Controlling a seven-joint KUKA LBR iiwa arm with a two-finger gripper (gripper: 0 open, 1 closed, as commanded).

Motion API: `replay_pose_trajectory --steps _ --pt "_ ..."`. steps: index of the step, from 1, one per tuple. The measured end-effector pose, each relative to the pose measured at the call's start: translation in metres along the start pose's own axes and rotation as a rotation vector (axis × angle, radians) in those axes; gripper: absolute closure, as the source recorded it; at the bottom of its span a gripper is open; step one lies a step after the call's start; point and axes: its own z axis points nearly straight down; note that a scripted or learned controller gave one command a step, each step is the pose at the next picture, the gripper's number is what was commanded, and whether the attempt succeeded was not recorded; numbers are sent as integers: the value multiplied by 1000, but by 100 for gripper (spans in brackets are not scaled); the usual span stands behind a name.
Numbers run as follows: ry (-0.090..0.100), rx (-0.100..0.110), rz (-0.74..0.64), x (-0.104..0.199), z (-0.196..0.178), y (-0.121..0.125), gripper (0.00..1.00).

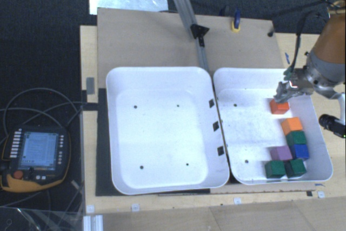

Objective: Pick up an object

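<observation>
While the hand (285,92) sits low over the red block (279,107), nothing is lifted yet. I cannot tell its grip.

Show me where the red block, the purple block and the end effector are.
red block (279,108): camera view, on its top face.
purple block (280,153): camera view, on its top face.
end effector (285,91): camera view, at its tip, just above the red block.

The arm (331,54) is pretty chunky: a rounded orange-tan band up top, then a grey metal wrist section below it. Dark cables loop off the upper part. The gripper (283,93) end is a small silvery-grey block with a bright spot on it. Too blurry for screws or markings.
</observation>
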Motion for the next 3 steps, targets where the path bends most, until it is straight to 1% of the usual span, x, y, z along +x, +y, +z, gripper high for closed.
replay_pose_trajectory --steps 1,2,3 --pt "3 1 -5 51 -10 -12 100" --pt "4 2 -7 110 -13 -23 100" --pt "3 3 -6 167 -7 -18 100"
